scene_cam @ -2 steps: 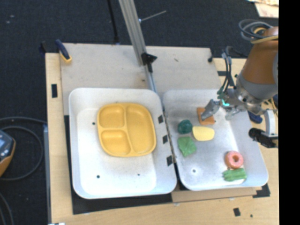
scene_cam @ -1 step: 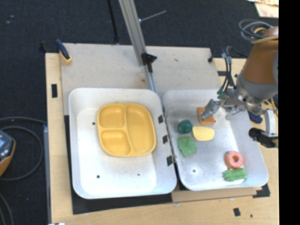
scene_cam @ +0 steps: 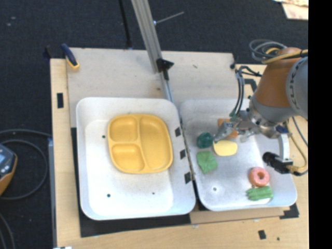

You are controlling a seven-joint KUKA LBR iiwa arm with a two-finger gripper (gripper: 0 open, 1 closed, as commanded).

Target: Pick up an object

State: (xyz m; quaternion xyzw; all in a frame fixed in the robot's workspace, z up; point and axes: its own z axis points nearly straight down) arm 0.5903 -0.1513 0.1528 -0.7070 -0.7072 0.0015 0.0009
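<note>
Over the right bin (scene_cam: 207, 113), gripper (scene_cam: 232, 131) hangs at the upper edge of the yellow piece (scene_cam: 225, 148). Piece lies just below the fingertips, toward the bin's near rim; long axis runs roughly left-right. Teal ball (scene_cam: 204, 139) sits just left of the yellow piece, green lump (scene_cam: 207, 162) below-left. Finger opening: cannot tell, nothing visibly held. Judgement: yellow piece is nearest; short drop needed.
</note>
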